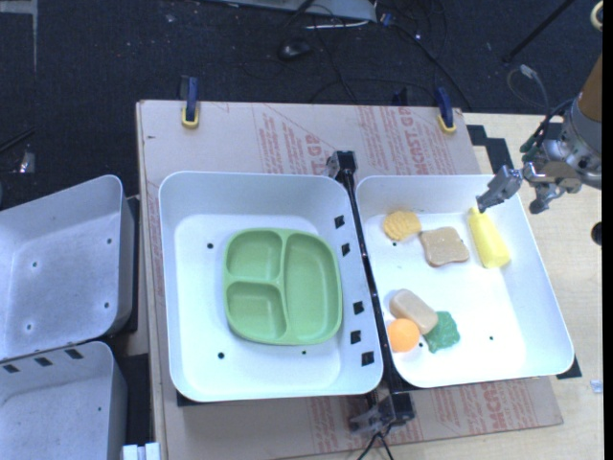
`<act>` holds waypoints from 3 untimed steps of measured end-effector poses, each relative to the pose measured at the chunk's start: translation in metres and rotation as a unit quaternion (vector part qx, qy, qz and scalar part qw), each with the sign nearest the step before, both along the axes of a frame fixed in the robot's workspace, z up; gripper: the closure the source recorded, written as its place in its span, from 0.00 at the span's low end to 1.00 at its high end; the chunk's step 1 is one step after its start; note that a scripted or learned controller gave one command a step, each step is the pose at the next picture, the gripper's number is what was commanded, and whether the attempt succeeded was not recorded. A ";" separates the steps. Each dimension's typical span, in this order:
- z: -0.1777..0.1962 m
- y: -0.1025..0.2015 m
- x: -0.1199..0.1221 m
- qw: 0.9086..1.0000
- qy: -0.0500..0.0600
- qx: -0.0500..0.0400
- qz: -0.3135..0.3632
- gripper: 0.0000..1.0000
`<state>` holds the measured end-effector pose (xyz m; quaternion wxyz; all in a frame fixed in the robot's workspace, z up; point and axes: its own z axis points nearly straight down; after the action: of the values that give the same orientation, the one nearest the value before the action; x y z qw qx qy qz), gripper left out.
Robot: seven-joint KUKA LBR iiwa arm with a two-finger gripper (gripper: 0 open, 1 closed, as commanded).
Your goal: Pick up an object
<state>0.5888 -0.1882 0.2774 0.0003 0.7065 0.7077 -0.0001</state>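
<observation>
My two-finger gripper [525,191] hangs with jaws spread wide, holding nothing. Just below my left fingertip lies the long yellow plastic block [488,239]; the tan toast-shaped slice [444,245] sits farther left.

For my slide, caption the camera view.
Open tool above the right white bin, near the yellow block; green divided plate left.

My gripper [523,192]: grey metal, two slim dark-tipped fingers [495,192] under a pale grey wrist with an orange band
</observation>
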 end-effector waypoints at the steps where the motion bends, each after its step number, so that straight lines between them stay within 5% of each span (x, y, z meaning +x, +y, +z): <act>1: -0.043 -0.001 -0.002 1.000 0.001 0.000 -0.001 0.00; 3: -0.139 -0.005 -0.009 1.000 0.001 0.000 -0.001 0.00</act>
<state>0.5803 -0.1935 0.1387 -0.0004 0.7075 0.7068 -0.0006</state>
